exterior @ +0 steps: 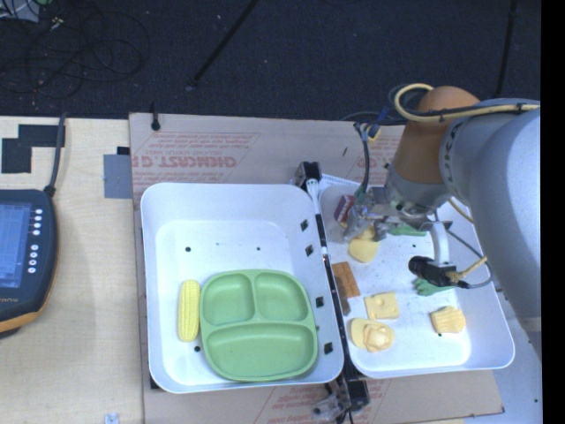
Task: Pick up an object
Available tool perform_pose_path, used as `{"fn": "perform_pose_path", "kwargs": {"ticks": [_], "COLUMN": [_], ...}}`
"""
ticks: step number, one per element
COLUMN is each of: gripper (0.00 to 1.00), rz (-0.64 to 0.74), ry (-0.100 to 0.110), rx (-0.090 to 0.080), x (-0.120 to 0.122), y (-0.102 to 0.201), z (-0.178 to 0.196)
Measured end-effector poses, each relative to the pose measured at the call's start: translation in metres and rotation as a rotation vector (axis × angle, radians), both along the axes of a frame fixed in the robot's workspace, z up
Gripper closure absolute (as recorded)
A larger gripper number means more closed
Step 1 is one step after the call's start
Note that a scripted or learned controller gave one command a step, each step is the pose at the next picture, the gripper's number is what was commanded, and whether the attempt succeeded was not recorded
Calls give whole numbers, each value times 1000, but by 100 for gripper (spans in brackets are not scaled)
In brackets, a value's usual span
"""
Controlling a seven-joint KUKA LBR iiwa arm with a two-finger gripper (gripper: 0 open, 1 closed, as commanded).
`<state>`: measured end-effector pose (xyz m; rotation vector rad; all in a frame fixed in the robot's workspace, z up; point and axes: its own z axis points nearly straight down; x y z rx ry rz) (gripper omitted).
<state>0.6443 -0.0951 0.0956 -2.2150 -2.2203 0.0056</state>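
Note:
My gripper (367,230) reaches down into the far left part of the right bin (494,347), under the grey arm with its orange band (424,148). A small pale yellow lump (363,251) lies directly beneath it, touching or nearly touching its tip. Further forward in the same bin lie a yellow square piece (382,306), a yellow rounded piece (371,335) and a yellow ridged piece (448,321). A brown strip (344,282) rests along the bin's left wall, and a dark green object (433,276) lies to the right of the gripper.
The left bin (168,228) holds a green divided plate (259,325) and a yellow corn cob (188,309) beside it. A tablet (22,254) sits at the bench's left edge. Cables trail around the arm's wrist.

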Motion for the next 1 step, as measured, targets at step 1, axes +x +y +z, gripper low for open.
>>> {"fn": "perform_pose_path", "kwargs": {"ticks": [1], "gripper": [100], "rz": [-2], "ry": [-2], "rx": [1], "x": [-70], "y": [29], "z": [95]}}
